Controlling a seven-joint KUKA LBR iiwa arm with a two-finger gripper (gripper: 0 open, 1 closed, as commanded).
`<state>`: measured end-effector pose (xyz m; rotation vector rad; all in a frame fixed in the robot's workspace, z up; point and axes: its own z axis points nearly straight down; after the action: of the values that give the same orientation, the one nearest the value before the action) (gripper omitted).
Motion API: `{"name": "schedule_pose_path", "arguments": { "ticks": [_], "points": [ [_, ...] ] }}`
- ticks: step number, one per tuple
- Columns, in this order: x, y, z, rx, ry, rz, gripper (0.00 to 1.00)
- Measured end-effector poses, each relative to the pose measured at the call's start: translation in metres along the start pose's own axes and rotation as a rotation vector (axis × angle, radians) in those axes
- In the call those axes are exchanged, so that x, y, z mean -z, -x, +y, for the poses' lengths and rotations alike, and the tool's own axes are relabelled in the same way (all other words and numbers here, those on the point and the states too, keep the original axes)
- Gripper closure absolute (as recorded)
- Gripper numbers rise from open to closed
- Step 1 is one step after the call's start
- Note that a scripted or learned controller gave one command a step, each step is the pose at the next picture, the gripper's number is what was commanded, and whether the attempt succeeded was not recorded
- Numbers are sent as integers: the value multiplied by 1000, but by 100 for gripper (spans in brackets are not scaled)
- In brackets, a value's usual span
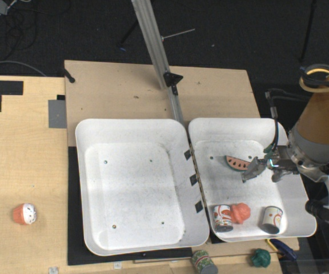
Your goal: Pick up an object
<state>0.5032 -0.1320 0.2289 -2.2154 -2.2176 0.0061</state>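
Watermelon slice toy [237, 163] in right bin [233, 131], just left of claw [265, 169], claw's state unclear

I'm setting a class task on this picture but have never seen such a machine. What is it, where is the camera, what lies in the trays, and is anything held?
The camera looks down at a slant on two shallow white bins. From the right, a grey robot arm with an orange band reaches over the right bin. Its gripper is a two-finger claw, hovering beside a watermelon-slice toy; nothing shows between its fingers. Near that bin's front edge lie a small can, a pink-orange lump and a cup.
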Motion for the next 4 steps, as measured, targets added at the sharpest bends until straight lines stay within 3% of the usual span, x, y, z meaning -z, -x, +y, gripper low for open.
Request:
{"name": "schedule_pose_path", "arguments": {
  "ticks": [1,3,4],
  "points": [
    [2,1,1,-2,5,-1,0],
    [-121,9,5,-1,-2,1,0],
    [-136,9,6,-1,6,-2,0]
  ]
}}
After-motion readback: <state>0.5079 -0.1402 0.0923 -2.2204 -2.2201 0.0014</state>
